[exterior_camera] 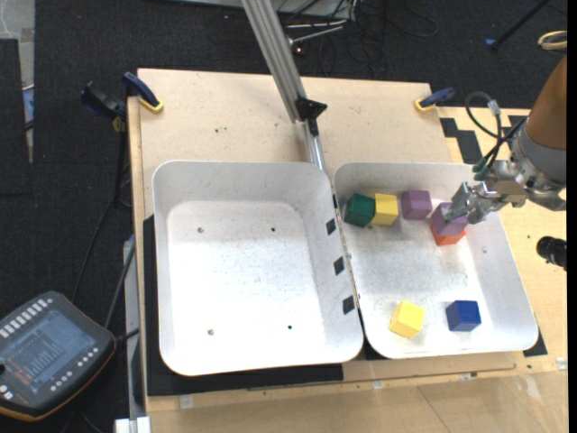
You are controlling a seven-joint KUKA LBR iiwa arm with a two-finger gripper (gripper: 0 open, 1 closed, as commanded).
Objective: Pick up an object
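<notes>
Camera view: gripper (458, 207) over the right bin (505, 269), at the red block (448, 230).
I see the red block directly under the jaws, touching or nearly so; I cannot tell whether they are released or clenched. Purple block (416, 204) sits just beside them; yellow block (386, 208) and green block (360, 210) lie beyond it.

Grey arm (547, 156), orange band, silver end effector (471, 204), looped cables
</notes>
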